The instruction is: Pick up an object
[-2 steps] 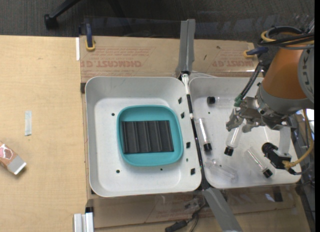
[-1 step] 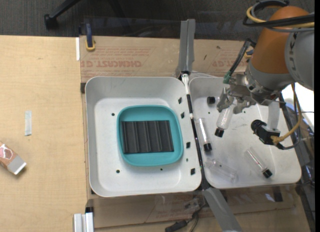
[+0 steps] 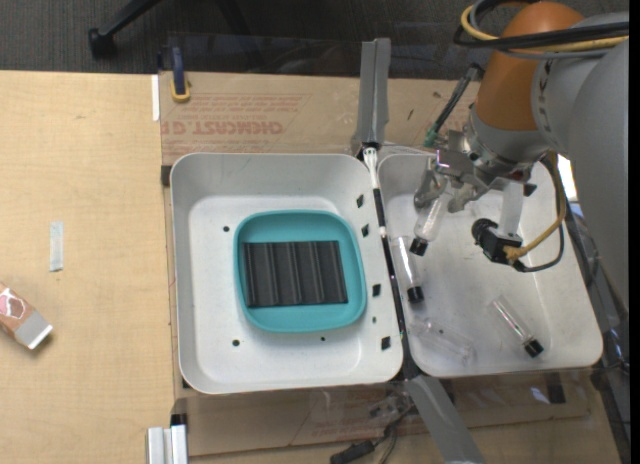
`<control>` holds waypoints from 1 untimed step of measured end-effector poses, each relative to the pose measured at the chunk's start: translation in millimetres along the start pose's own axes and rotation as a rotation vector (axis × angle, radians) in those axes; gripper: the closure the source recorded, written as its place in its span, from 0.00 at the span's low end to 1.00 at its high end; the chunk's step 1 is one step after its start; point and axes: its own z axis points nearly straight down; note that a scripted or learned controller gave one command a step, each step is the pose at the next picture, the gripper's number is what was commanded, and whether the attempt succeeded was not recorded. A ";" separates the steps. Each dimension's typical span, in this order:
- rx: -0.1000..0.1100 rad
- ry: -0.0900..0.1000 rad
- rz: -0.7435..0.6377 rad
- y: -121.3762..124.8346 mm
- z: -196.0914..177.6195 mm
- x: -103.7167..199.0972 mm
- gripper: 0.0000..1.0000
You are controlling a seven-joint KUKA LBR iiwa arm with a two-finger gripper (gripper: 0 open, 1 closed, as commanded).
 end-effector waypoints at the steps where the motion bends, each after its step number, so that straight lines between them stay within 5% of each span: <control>1: 0.003 -0.003 -0.003 -0.3 -7.6 -0.4 1.00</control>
